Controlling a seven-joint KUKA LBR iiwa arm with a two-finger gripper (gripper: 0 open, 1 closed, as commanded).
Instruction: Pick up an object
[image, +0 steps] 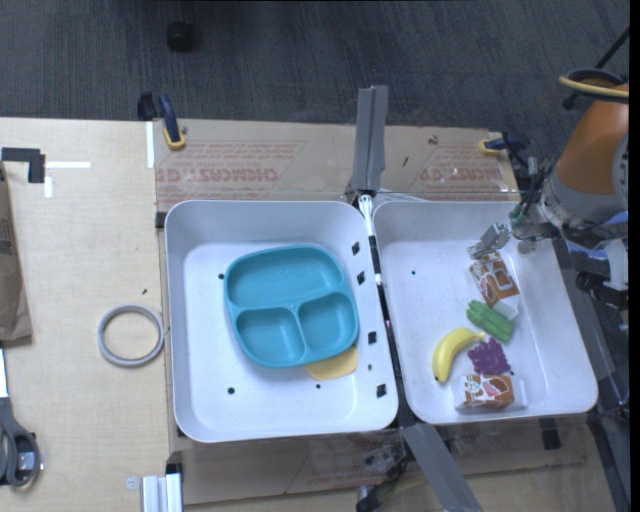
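The right bin (560, 300) holds an orange-and-white snack packet (494, 279), a green toy vegetable (491, 320), a yellow banana (451, 353), a purple bunch of grapes (488, 355) and a small orange-and-white carton (488, 392). My gripper (494, 239) hangs at the bin's upper right, just above the top end of the snack packet. The grey arm with its orange band (597, 135) reaches in from the right edge. I see nothing lifted off the bin floor.
The left bin (190, 330) carries a blue divided plate (291, 305) with a flat yellow piece (336, 366) poking out beneath it. A grey divider post (370, 140) stands between the bins. On the bench at left lie a tape ring (130, 334) and scissors (16, 455).
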